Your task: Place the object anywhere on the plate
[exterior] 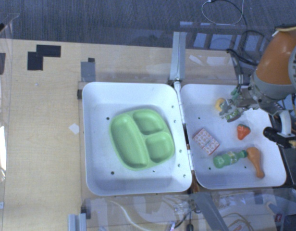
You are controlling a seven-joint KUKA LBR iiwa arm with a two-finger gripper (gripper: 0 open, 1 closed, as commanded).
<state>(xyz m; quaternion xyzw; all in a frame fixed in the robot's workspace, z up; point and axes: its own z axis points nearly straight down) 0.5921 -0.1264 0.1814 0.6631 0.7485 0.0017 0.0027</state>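
Bins sit side by side before us. We see the green divided plate [141, 138] in the left bin [95, 177]. In the right bin [277, 177] lie a yellow object [219, 103], strawberry [242, 131], checkered packet [206, 141], green bottle [229, 158] and orange drumstick [256, 160]. The gripper [231, 110] hovers beside the yellow object; whether it grips, we cannot tell.

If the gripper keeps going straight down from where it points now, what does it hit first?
Probably the yellow object just beside the gripper, or the right bin's floor next to it; depth is unclear.
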